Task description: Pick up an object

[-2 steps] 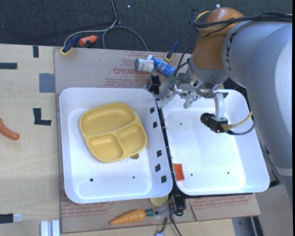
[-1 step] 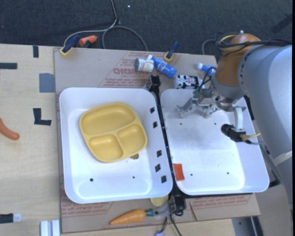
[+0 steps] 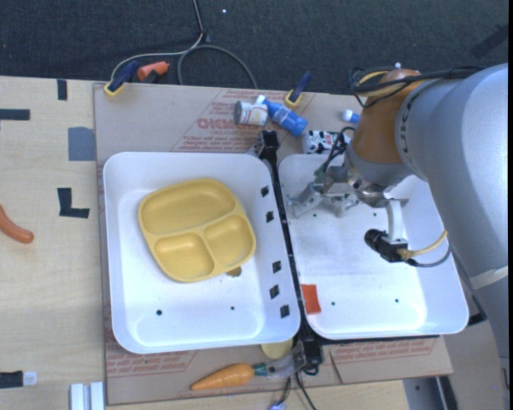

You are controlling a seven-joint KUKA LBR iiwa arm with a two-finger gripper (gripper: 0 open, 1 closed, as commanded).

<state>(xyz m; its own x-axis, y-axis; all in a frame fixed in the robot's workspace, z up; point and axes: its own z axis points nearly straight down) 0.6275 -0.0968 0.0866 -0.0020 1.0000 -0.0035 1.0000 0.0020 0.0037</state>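
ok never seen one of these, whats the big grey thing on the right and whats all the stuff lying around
The big grey thing is a robot arm with an orange band near its wrist. It reaches in from the right, and the picture is taken by one camera fixed above the bench, looking down at a slant. At the arm's end is a metal claw, the part meant to pick things up. It sits low over the top left corner of the right bin; nothing can be seen in its grip.

Two shallow white bins stand side by side. The left bin holds a yellow divided plate. The right bin has a small orange piece near its lower left corner.

Outside the bins lie a toy carrot at the front, a toy sausage far left, and a blue and white bottle at the back.
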